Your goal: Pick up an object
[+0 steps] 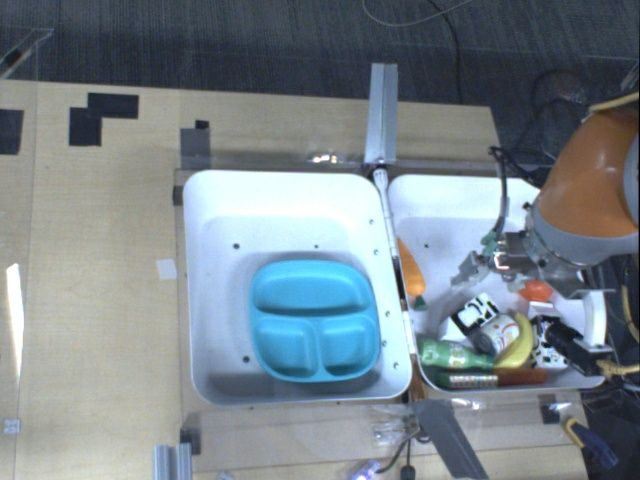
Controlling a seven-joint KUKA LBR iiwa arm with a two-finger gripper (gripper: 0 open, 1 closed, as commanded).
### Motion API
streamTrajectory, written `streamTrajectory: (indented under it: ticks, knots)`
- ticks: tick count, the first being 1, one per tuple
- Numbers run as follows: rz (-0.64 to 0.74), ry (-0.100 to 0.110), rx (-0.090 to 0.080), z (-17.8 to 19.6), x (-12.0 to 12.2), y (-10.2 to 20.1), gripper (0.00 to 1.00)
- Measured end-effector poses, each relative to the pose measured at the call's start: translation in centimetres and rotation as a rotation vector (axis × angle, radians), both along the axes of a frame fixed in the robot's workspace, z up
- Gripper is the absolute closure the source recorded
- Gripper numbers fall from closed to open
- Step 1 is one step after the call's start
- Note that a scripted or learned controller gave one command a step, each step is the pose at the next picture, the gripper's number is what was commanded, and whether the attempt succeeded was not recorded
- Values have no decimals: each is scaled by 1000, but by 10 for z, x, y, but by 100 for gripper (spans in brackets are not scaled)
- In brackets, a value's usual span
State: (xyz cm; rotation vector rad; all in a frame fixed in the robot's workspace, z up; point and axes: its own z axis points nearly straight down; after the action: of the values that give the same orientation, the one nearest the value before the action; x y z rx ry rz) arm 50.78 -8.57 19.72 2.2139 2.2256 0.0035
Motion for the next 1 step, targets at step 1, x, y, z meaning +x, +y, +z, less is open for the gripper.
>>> streamTrajectory:
  ticks: [1]
  knots:
    - [111,-4,-1,21,51,-41,0]
